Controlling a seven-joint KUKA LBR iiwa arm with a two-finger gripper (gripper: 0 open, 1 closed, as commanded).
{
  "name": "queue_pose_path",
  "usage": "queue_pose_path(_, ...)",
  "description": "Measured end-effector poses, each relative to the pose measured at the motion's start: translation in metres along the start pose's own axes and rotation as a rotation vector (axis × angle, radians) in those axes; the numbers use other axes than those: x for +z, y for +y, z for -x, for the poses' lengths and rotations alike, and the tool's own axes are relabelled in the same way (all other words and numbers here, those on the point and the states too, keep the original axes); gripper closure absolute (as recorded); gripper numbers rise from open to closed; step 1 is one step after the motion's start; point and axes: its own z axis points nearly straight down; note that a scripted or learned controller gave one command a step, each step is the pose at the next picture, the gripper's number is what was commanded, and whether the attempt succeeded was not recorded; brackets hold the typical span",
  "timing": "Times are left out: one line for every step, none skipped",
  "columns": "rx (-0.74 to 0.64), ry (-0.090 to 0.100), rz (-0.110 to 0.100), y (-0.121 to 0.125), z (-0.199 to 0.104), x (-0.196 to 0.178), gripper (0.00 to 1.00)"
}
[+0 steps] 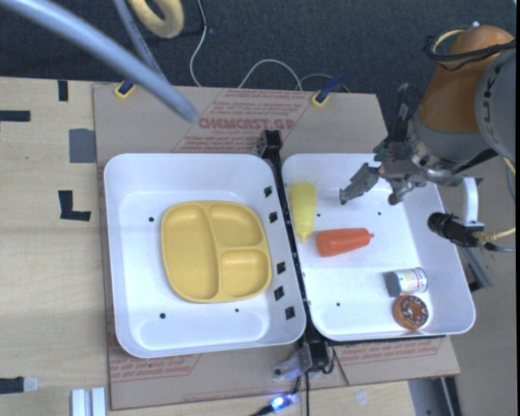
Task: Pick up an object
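A robotics lab is indicated: two white bins (121,232) are set on a cardboard sheet (234,120), cables (260,72) trail, and the bench (35,232) is marked with tape.

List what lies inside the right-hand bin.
In the right bin: a yellow piece, an orange carrot, a small can and a brown doughnut. The gripper hangs above, covering some floor.

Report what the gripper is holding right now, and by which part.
Nothing is held. The gripper hangs open above the right bin, with the carrot lying apart below it.
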Motion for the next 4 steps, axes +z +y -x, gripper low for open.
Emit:
queue_pose_path(-0.003,-0.002,0.014,0.003,0.0,-0.008,0.0)
queue_pose_path(-0.003,-0.002,0.012,0.001,0.002,0.035,0.0)
queue_pose_path(-0.003,-0.002,0.012,-0.008,0.005,0.089,0.0)
queue_pose_path(-0.004,-0.003,0.014,-0.008,0.004,0.126,0.0)
